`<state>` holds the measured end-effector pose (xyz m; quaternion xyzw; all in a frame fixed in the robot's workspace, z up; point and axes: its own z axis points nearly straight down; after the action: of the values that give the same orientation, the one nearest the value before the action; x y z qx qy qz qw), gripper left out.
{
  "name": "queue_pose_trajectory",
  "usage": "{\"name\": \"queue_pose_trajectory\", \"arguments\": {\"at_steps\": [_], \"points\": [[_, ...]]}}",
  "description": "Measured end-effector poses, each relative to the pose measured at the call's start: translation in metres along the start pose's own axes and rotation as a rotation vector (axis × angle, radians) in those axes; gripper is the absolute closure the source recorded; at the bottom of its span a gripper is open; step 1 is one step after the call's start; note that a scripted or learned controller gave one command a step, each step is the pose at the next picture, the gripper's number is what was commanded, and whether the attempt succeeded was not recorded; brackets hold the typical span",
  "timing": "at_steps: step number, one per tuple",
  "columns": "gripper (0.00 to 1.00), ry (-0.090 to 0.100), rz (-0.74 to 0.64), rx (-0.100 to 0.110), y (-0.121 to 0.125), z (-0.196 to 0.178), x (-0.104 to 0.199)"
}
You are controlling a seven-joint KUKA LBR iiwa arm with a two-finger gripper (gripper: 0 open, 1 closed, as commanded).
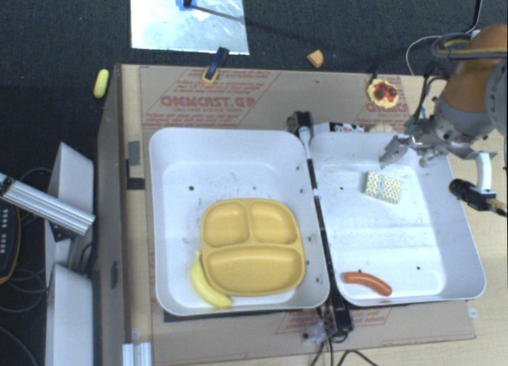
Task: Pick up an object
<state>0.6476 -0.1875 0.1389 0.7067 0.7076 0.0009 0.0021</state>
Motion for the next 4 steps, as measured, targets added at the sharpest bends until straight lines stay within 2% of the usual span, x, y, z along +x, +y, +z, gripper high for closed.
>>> {"name": "queue_pose_trajectory", "arguments": {"at_steps": [1, 2, 3, 4], "points": [[0.00, 0.002, -0.003, 0.003, -0.008, 0.034, 0.023], [0.00, 0.001, -0.003, 0.001, 0.001, 0.022, 0.035], [0.00, 0.000, 0.000, 0.002, 0.001, 0.036, 0.015], [0.00, 0.002, -0.003, 0.003, 0.000, 0.055, 0.043]]}}
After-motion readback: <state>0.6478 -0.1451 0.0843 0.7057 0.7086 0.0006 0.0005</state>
